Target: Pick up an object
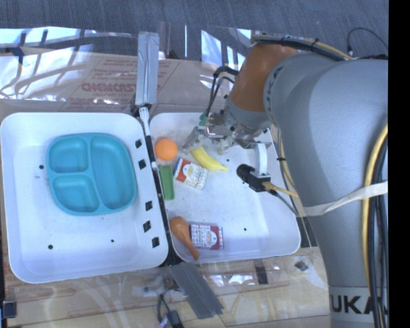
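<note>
Where the grey arm [328,135] enters from the right, it is the largest element and hides the far right side of the desk [75,80]. Two shallow white bins sit side by side on that desk. The left bin [27,251] carries a teal divided plate [92,173]. The right bin [260,241] carries all the loose objects. The gripper [206,135] hangs low over the back of the right bin. Whether it is open or closed cannot be told from this angle, and nothing is seen held in it.

A yellow banana [209,159] lies just in front of the gripper, the nearest candidate for the pick. An orange carrot-like piece [182,234] lies at the front of the bin, just beside a small red and white box [206,236]. A white and red carton [190,174] sits close against the banana's left end. A green stick [167,182] lies along the left wall, with an orange ball [166,149] at its far end.

Judged step: the approach onto the banana. A sound grasp would close across the banana's narrow width near its middle. It should stay clear of the carton, so that only one object is taken, and lift straight up.
</note>
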